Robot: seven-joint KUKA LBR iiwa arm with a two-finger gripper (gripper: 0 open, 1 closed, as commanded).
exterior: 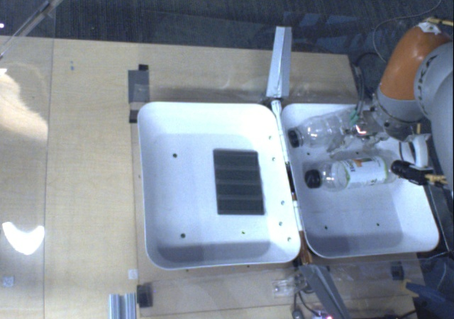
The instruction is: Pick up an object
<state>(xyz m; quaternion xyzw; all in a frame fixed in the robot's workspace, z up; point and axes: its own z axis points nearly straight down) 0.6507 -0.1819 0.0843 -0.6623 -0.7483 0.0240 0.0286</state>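
Two clear plastic bottles with black caps lie on their sides in the right bin (369, 229). The upper bottle (320, 130) points its cap left, toward the divider. Just below it lies the lower bottle (353, 171), which carries a pale label. My gripper (360, 126) hangs over the right end of the upper bottle, at the bin's back right. Glare and the bottle's clear plastic blur the tips. In the middle of the left bin (170, 190) rests a black ridged rectangular pad (238, 181).
A grey metal post (279, 62) rises behind the gap between the bins. Small black brackets (139, 85) sit on the wooden bench by the left bin's far corner. The arm's orange band (403, 62) looms over the right bin's back edge.
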